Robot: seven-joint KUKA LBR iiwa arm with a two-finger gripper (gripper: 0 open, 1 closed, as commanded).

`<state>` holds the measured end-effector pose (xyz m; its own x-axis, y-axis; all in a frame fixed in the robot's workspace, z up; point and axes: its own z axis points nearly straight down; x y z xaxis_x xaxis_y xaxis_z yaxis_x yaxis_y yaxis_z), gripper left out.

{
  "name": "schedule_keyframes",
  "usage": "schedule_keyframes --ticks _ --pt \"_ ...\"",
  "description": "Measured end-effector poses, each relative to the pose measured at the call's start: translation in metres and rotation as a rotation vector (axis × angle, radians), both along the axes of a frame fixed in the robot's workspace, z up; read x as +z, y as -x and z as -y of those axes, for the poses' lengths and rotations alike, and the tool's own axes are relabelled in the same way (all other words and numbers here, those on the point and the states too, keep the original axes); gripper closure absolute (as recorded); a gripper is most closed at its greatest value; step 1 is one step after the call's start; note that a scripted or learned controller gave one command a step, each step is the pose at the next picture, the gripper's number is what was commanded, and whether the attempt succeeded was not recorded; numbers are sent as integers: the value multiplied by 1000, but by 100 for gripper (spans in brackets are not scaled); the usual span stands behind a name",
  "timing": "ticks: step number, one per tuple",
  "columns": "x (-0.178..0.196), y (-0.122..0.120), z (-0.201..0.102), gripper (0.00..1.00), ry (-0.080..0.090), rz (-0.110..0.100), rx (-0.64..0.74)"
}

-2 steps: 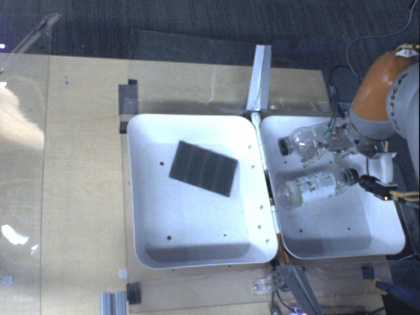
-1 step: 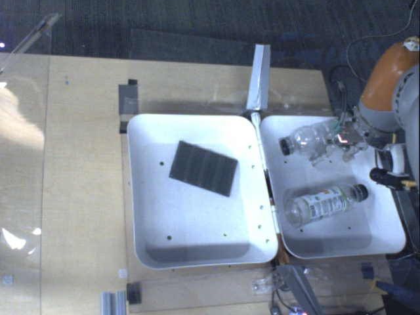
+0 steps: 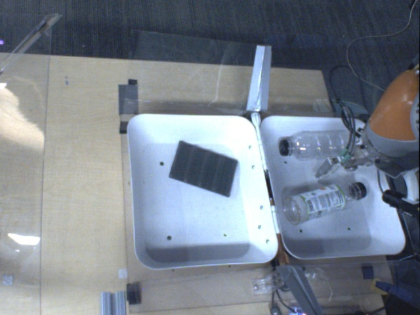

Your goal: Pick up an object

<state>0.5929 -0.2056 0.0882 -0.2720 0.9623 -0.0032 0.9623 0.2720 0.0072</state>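
Note:
Two clear plastic bottles lie in the right bin (image 3: 387, 238). The upper bottle (image 3: 312, 144) lies on its side with its dark cap pointing left. Below it, the labelled bottle (image 3: 318, 202) lies with its black cap to the right. My gripper (image 3: 333, 165) reaches in from the right and sits low between the two bottles, just under the upper bottle's right end. Nothing is visibly held in it. In the left bin (image 3: 144, 195), a dark grey flat rectangular pad (image 3: 203, 168) lies tilted.
The arm's orange band (image 3: 397, 107) and grey wrist hang over the right bin's right rim. A metal divider post (image 3: 259, 81) stands behind the seam between the bins. Cables run at the far right, and the wooden bench surrounds both bins.

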Motion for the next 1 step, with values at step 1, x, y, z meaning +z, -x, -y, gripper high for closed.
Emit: schedule_keyframes --ticks 1 --pt "1 90 1 0 3 4 143"
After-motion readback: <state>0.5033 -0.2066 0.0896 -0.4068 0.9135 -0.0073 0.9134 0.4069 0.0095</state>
